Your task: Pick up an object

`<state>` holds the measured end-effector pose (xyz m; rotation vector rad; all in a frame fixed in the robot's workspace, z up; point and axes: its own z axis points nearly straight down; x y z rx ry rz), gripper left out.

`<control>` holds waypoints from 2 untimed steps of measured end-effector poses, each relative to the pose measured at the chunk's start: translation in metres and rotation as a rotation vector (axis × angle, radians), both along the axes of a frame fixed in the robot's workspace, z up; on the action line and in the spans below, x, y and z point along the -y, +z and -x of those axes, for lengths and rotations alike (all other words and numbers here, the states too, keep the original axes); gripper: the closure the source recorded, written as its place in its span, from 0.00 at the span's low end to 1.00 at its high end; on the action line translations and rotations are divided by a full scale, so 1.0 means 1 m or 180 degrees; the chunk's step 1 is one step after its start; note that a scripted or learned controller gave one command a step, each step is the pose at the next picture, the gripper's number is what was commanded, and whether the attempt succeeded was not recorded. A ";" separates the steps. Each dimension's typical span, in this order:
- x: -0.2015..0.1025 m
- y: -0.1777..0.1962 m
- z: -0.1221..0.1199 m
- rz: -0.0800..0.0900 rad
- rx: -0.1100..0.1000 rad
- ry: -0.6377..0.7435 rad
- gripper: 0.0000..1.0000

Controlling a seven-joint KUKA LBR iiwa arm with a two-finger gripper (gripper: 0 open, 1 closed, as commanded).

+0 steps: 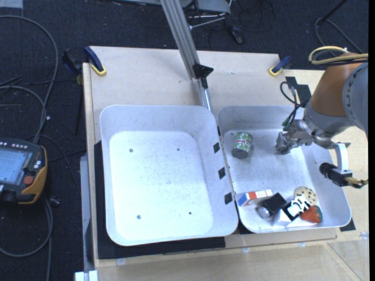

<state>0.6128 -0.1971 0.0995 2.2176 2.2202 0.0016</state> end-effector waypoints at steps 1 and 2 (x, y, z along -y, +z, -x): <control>0.001 0.063 0.001 -0.0001 0.0006 -0.0003 1.00; 0.002 0.105 0.001 -0.0002 0.0002 -0.0003 1.00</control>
